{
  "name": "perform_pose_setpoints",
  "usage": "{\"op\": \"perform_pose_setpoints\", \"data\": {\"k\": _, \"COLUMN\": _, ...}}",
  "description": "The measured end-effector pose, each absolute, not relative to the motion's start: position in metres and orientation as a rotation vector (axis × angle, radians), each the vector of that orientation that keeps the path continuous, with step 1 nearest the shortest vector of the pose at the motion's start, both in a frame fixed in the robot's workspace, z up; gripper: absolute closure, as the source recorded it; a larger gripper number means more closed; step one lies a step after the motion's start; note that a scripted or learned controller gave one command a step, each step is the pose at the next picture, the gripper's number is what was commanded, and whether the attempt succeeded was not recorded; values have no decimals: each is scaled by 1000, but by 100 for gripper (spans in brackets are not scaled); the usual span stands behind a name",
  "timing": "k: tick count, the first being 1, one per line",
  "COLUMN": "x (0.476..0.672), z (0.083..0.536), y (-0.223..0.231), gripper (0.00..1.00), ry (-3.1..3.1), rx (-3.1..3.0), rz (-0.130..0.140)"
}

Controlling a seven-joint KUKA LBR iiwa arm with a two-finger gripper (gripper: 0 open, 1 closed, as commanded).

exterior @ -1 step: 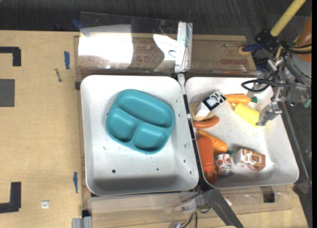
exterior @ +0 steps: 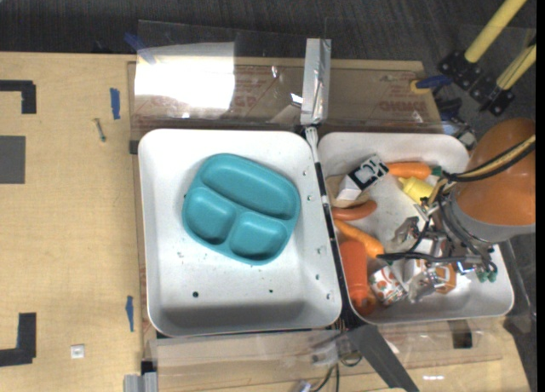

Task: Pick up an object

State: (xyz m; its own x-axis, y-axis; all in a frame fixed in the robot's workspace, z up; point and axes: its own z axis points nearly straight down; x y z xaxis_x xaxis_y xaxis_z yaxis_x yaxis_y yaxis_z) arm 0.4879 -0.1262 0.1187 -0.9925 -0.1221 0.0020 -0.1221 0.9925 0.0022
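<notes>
Objects — an orange carrot-like piece (exterior: 356,256) among them — are heaped in the right bin (exterior: 494,301), where the gripper (exterior: 423,245) is lowered for a pick; its grip state cannot be told.

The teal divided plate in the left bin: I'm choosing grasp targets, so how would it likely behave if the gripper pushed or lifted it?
The teal divided plate looks like moulded plastic, so probably stiff and light. It lies flat on the left bin, so a push would likely slide it, not tip or roll it. Its smooth, rounded rim may slip from a two-finger pinch.
</notes>
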Motion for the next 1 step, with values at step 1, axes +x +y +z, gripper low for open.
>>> {"op": "perform_pose_setpoints", "data": {"k": 1, "x": 499, "z": 102, "y": -106, "gripper": 0, "ry": -3144, "rx": 369, "rz": 26}}
